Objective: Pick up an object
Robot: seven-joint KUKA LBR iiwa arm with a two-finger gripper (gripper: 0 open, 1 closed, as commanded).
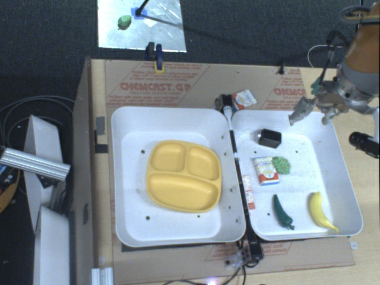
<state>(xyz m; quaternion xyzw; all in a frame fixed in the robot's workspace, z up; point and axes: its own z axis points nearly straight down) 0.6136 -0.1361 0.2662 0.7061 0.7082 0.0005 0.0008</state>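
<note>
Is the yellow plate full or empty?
Empty. The yellow plate in the left bin shows three bare sections, with nothing lying in any of them.

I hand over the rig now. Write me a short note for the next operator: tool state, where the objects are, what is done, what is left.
Tool: open, holding nothing, above the far right edge of the right bin.
In the right bin: black block, small carton touching the green broccoli, green pepper, banana.
Left bin: yellow divided tray.
Done: nothing picked yet.
Left: descend, grasp one object, lift.
</note>
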